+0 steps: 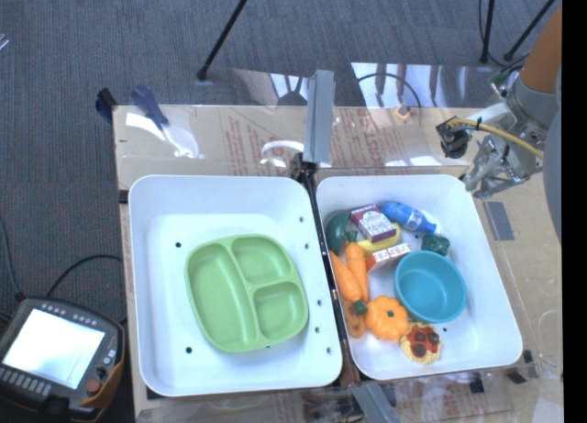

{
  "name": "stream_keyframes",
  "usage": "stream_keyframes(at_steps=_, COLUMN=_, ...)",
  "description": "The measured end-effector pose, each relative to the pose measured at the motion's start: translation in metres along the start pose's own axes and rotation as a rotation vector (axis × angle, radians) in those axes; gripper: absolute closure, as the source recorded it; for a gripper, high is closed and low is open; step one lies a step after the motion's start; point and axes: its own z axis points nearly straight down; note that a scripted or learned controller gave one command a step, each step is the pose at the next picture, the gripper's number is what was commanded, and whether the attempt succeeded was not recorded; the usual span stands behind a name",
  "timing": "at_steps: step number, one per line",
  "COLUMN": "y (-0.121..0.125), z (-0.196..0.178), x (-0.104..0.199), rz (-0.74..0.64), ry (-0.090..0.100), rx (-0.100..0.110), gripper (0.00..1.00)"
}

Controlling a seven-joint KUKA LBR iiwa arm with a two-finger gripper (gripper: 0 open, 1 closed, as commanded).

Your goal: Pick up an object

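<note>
The bench (229,132) is brown and shiny. Two white bins sit on it side by side. The left bin (151,228) reaches close to the bench's left edge. The right bin (481,256) sits near the right edge. The bins touch in the middle.

Grey arm (532,105) — orange band, yellow cable.

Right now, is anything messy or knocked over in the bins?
Nothing looks spilled or broken. The right bin is crowded: toy food lies jumbled beside the blue bowl, which sits upright. The green tray lies flat in the left bin, turned slightly askew.
</note>
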Motion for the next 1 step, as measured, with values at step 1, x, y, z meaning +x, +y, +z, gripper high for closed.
stream_keyframes(at_steps=1, y=0.0359, z=0.0104, x=-0.0138, rz=-0.022, ry=-0.004, rx=0.003, gripper=1.00)
